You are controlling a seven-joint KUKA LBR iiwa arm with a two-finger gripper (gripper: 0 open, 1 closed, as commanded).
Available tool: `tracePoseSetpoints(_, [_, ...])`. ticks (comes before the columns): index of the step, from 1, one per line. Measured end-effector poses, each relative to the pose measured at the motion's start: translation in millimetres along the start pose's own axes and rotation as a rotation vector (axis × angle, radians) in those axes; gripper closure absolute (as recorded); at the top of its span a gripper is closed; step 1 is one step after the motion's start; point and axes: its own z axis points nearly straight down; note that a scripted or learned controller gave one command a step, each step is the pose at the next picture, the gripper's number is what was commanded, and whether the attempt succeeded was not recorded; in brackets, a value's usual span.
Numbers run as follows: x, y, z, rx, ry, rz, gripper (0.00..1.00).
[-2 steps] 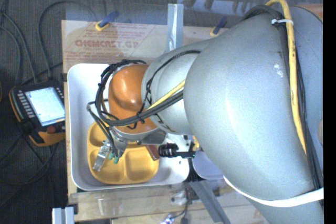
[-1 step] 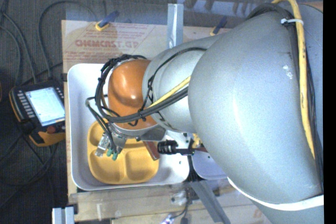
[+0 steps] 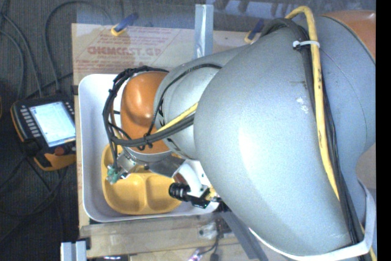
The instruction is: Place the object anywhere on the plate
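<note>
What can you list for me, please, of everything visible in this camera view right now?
Bin: one in sight, white, on the bench at the left.
Plate: one, yellow with compartments, in the bin's near end, partly under the arm.
Bench top: one, pale wood with red lettering, beyond the bin.
Clamps: two, yellow and blue, on the bench's far edge.
Handheld controller: one, orange and black with a lit screen, left of the bench.
Cables: several, dark and white, on the floor.
Arm: one, grey with an orange band, covering the right side.
</note>
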Motion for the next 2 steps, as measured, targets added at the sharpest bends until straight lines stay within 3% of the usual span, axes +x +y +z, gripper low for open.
tracePoseSetpoints(1, [-17,-12,-80,-0.007,-0.011,0.297,1.00])
tracePoseSetpoints(2, [-10,-2,-2,-0.030,-0.004,0.416,1.00])
